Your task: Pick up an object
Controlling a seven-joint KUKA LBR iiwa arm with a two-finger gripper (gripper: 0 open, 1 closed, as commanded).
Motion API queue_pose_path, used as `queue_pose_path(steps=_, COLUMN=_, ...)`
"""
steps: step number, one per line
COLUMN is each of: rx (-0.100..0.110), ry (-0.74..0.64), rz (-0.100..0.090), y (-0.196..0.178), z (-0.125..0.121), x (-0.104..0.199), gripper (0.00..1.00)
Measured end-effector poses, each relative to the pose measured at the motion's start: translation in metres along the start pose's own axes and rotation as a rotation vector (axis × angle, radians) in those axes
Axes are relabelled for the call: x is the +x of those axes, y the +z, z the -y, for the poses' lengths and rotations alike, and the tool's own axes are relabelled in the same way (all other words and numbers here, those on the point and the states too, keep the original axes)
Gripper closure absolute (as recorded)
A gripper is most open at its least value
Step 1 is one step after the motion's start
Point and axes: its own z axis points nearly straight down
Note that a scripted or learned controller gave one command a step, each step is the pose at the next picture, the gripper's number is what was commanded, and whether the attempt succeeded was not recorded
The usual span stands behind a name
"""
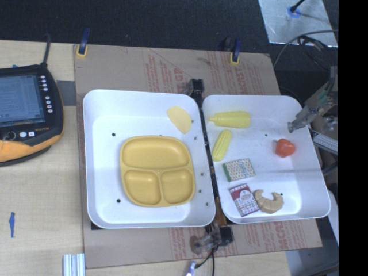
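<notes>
The right bin (299,180) holds several small items: two yellow corn cobs (230,119) (222,144), a red tomato (284,148), a green patterned packet (238,169), a red packet (243,199) and a tan croissant (269,201). In the left bin (100,154) lie a yellow divided plate (156,170) and a pale yellow slice (179,119). My gripper (301,121) hangs over the right bin's far right rim, just above and right of the tomato, with nothing seen in it.
A teach pendant (26,111) with an orange underside lies on the bench to the left. Clamps (234,49) hold the cardboard sheet under the bins. Cables and metal hardware (325,131) crowd the right side.
</notes>
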Motion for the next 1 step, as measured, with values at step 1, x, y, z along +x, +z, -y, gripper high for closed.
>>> queue_pose_path(steps=1, rx=0.011, ry=-0.003, rz=-0.004, y=0.1726, z=-0.0335, x=-0.0065, gripper=0.00)
